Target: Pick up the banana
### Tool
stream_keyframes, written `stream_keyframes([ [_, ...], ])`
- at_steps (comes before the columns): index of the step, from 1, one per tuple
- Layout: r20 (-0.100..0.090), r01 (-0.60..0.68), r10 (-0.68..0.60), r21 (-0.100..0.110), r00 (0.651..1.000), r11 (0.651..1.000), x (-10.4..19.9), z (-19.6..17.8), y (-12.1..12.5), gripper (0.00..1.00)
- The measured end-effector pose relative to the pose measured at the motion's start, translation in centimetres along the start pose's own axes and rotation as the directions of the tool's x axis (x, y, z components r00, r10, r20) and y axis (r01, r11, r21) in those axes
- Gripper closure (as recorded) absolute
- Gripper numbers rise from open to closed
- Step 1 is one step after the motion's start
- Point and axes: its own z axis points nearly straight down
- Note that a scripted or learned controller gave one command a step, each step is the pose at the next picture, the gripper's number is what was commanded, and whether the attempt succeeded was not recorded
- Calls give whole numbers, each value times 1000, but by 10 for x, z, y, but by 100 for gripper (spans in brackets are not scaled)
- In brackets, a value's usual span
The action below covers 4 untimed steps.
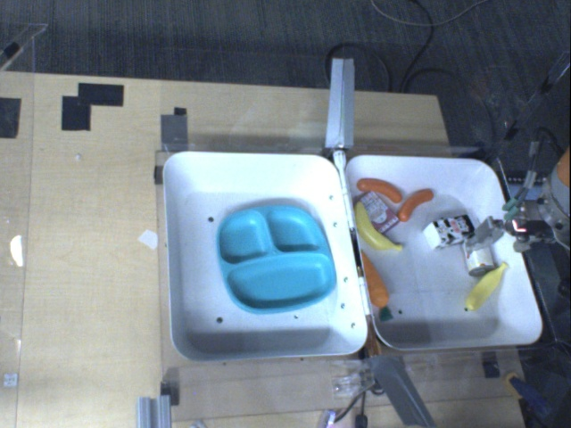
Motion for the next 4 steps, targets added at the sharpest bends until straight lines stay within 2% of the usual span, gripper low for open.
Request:
stream_keyframes([
  [1,1,-35,35,-2,999,999,5,83,-30,0],
  [2,3,-11,11,-9,1000,1000,1,112,-27,0],
  [3,1,-7,7,-15,1000,1000,2,100,-25,100],
  [4,0,-109,109,-1,994,994,34,14,21,100],
])
